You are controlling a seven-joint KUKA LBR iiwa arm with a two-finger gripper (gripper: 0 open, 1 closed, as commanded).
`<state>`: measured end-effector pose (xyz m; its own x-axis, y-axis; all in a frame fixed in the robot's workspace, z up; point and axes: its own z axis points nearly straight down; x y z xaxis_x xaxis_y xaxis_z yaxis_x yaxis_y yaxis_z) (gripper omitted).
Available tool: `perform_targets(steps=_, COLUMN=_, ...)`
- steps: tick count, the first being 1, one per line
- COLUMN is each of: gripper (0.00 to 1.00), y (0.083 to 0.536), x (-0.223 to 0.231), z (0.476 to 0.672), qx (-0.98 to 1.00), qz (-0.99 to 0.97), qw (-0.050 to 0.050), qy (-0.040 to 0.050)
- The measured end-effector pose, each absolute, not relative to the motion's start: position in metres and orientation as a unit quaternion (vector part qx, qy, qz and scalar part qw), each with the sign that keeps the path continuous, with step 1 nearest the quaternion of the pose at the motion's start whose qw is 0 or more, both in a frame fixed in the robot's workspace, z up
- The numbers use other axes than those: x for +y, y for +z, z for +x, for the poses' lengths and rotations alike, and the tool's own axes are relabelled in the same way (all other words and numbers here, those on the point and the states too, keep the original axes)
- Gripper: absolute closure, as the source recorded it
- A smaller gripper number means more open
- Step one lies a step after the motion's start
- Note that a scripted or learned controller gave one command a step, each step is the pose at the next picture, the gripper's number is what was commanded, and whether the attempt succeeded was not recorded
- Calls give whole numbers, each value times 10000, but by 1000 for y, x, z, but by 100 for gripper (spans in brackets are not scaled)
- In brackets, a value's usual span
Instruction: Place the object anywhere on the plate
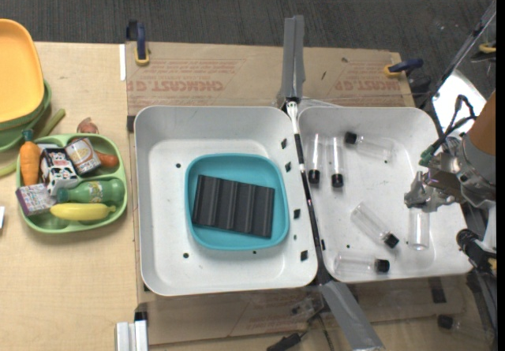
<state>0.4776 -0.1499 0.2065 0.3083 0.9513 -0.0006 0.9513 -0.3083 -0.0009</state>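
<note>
A teal square plate [199, 184] lies in the middle of the left bin [158, 207]. On it rests a dark grey ridged block [234, 203], lying flat and slightly askew. Several clear vials with black caps lie scattered in the right bin [379, 184], among them a pair [318, 156] near the divider and one [372, 227] in the middle. My gripper [420, 193] hangs low at the right bin's right side. It is just above an upright-lying clear vial [417, 231]. Nothing can be made out in its grasp.
A green compartment tray [118, 203] with toy food sits on the bench at far left, below stacked yellow and green plates [20, 73]. Blue-handled clamps [136, 40] hold the cardboard at the back. The arm's cables [454, 117] run along the right bin's edge.
</note>
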Motion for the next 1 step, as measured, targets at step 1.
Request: perform_targets(steps=1, gripper=0, y=207, x=-150, z=478, qx=-5882, qz=-8088, qw=2, qy=6)
